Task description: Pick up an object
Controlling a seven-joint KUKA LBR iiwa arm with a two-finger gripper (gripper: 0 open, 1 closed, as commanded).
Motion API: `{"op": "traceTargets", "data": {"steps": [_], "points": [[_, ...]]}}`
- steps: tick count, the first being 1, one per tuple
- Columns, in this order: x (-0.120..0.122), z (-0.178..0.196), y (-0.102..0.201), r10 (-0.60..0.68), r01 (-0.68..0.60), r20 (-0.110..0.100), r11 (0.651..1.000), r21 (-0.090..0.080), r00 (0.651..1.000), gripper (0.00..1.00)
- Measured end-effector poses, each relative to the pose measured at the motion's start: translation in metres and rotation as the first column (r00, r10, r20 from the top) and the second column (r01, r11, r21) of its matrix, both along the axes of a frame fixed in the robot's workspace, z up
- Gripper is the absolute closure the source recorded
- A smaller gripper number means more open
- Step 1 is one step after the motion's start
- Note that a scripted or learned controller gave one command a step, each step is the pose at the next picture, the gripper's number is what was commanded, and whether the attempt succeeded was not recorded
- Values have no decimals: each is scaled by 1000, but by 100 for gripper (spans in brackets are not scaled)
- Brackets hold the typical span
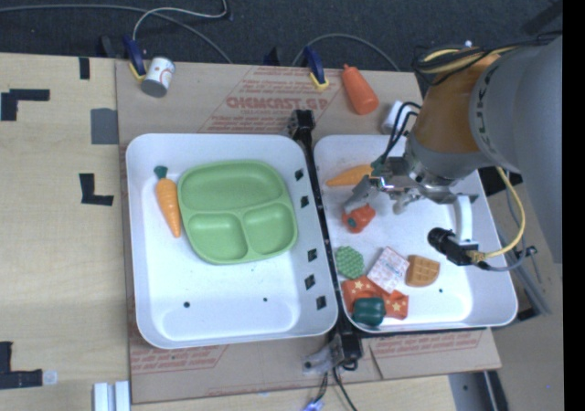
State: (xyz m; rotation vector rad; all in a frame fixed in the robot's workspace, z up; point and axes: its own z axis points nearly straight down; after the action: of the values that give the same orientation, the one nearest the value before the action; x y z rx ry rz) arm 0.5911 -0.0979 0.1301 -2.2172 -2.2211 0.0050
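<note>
Nothing is lifted yet, by my reading: the pincer point(379, 192) hangs low over the far-left part of the right bin point(489, 309), beside a small red-orange toy point(358, 216) and an orange carrot-like piece point(350, 177), and whether its jaws are open or closed I cannot tell. Toward that bin's near edge lie a green ridged disc point(348, 261), a pink card point(388, 267), a waffle-like piece point(421, 270) and a red-and-green cluster point(370, 303). Left bin point(151, 309) holds a green divided plate point(238, 211) and a carrot point(167, 202) by its left wall.

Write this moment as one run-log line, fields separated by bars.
hand: low in right bin | nearest: small red toy, orange piece | grasp: unconfirmed
</note>
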Motion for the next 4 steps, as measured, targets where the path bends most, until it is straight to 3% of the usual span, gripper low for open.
{"op": "traceTargets", "data": {"steps": [1, 2, 3, 4], "points": [[-8, -44, 3, 0, 0, 5, 1000, -1, 1000, 0], [15, -44, 4, 0, 0, 6, 1000, 0, 1000, 0], [16, -33, 3, 0, 0, 10, 1000, -2, 1000, 100], [16, -33, 3, 0, 0, 10, 1000, -2, 1000, 0]]}}
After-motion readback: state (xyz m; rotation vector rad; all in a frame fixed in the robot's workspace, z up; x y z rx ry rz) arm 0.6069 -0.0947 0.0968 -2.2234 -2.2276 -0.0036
